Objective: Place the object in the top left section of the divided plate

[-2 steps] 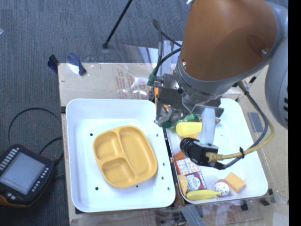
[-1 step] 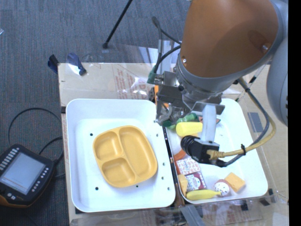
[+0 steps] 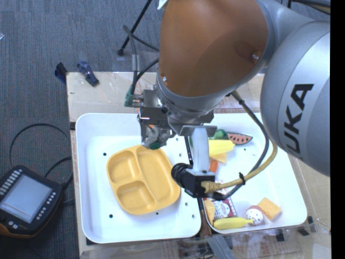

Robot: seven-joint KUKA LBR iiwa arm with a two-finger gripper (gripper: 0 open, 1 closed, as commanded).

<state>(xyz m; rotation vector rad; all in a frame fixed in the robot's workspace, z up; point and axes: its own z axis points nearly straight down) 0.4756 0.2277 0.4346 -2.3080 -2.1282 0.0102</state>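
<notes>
Yellow divided plate [image 3: 143, 180] in my left bin [image 3: 91, 144], tool [image 3: 154, 136] at its upper edge, finger state I cannot tell, watermelon slice [image 3: 240, 138] in right bin.

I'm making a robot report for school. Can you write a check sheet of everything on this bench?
Surface: two white bins side by side on a bench.
Job's things: yellow plate in left bin; a green thing at the gripper, over the plate's top edge.
Clutter: toy food in right bin: watermelon slice, cheese, banana.
Grippers: gripper low over the plate's top edge.
Cables: yellow hose by the arm; black cable on floor.
Surroundings: handheld screen on grey carpet.
</notes>
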